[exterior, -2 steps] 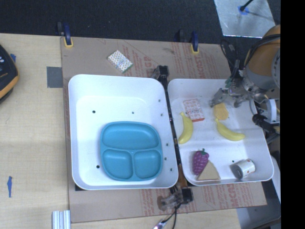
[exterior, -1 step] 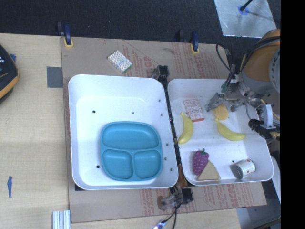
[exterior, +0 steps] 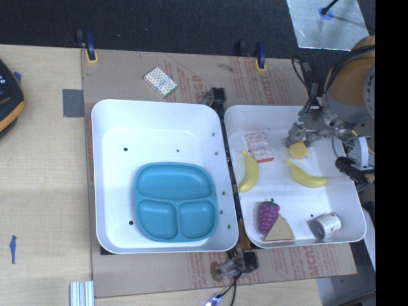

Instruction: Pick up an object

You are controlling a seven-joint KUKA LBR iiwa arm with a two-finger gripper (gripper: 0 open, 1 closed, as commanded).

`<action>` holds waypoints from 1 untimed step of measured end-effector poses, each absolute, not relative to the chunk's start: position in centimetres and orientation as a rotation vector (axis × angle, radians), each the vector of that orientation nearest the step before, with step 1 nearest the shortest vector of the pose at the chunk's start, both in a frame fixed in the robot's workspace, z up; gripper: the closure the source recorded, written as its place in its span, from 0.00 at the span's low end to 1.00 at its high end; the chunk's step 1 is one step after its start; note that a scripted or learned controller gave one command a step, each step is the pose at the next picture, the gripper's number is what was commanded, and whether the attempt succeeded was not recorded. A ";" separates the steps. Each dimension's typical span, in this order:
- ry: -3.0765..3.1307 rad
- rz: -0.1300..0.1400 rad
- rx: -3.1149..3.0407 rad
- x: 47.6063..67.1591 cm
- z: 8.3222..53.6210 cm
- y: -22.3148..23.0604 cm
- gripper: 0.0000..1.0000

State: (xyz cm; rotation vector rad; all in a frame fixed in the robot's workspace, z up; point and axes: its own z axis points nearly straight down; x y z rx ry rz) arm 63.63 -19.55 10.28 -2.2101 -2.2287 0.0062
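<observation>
Yellow chunk point(exterior: 297, 150) sits right under the gripper point(exterior: 299, 136); jaws' state, can't tell; I'd drop straight, centered, then squeeze.

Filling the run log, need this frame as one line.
gripper: right bin, above small yellow piece | grasp: unconfirmed | bananas: untouched | blue tray: left bin

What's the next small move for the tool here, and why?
Probably lower straight down a little. The tool sits just above the small yellow piece in the right bin, close to it, and nothing shows between the tool's tips. The banana lies nearby, so avoid drifting sideways.
</observation>
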 end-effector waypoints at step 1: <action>-2.227 0.002 -2.214 58.7 19.7 -12.0 1.00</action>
